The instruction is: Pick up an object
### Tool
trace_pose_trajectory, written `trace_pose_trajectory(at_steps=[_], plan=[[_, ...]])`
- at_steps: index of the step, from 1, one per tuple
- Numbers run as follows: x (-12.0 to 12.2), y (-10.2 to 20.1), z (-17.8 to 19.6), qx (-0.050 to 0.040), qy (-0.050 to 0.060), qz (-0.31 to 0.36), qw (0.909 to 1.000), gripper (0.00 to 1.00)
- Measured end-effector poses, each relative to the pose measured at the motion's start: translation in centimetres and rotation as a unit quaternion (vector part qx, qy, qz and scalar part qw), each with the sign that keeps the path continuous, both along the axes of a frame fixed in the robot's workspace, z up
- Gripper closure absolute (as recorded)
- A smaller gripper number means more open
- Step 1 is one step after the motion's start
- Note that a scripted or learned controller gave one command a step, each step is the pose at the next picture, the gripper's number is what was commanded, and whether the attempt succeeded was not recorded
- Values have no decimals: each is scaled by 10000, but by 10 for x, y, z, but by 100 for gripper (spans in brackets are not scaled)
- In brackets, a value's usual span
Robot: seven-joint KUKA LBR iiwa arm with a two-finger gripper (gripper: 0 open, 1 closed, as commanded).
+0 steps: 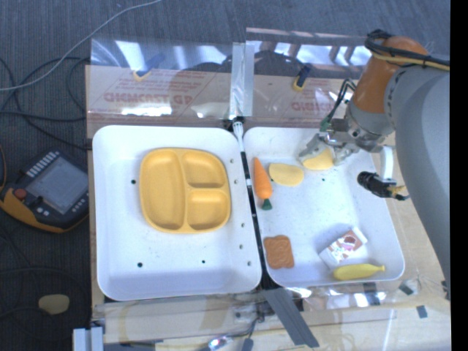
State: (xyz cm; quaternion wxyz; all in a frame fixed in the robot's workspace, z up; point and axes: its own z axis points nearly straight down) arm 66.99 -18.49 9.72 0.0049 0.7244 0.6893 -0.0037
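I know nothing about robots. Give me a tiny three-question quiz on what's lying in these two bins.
1. True or false: the yellow divided tray lies in the same bin as the carrot.
2. Which thing lies nearest the banana? A) carrot B) small carton C) brown cracker
3. Fill in: the gripper is above the ___ bin, close to a pale yellow piece.

Key: 1 false; 2 B; 3 right.
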Motion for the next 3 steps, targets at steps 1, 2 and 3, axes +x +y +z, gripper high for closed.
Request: trace_pose_trajectory(at_steps=[1, 2, 3], plan=[[-1, 28, 92, 52, 5, -140, 9999, 100], [-1, 28, 92, 51, 12, -140, 9999, 0], [-14, 18, 33, 48, 23, 802, 9968, 0]])
